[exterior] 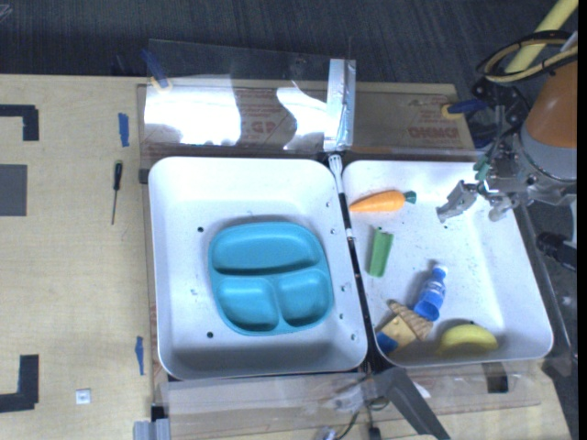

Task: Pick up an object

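My pincer is pale metal grey, and the band above my wrist is orange. Both bins are white: the left bin carries a sky-blue tray, the right bin a scatter of colour. The carrot is orange with a green tip, the block green, the bottle blue, the banana yellow. The surface is light tan wood with black marks and bits of blue tape.

A robotics lab: taped wooden bench, two white bins, cabled robot arm.
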Tool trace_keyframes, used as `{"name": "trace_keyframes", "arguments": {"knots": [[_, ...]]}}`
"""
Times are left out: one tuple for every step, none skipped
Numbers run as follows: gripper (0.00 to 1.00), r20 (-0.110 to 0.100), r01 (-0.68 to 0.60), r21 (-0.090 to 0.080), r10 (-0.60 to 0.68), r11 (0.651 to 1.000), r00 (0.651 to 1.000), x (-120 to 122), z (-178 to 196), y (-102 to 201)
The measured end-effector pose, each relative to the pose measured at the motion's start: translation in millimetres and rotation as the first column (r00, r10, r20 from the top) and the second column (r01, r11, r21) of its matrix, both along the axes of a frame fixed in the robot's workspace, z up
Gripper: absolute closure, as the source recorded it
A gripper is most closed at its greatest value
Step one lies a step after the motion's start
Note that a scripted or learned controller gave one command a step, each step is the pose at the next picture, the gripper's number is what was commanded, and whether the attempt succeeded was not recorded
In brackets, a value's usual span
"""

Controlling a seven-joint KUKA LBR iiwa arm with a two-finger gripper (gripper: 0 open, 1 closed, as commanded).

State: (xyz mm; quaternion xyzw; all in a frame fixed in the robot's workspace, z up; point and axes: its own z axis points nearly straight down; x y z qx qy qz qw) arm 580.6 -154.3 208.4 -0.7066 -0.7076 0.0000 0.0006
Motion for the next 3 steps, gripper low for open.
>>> {"name": "trace_keyframes", "arguments": {"knots": [[0.00,-0.008,0.009,0.002,-0.009,1.000,1.000,-68.3,-101.0,31.9],[0.00,-0.003,0.125,0.001,-0.125,0.992,0.992,-60.1,-112.8,56.0],[0.00,0.006,0.111,0.001,-0.111,0.994,0.994,-79.4,-120.7,26.0]]}}
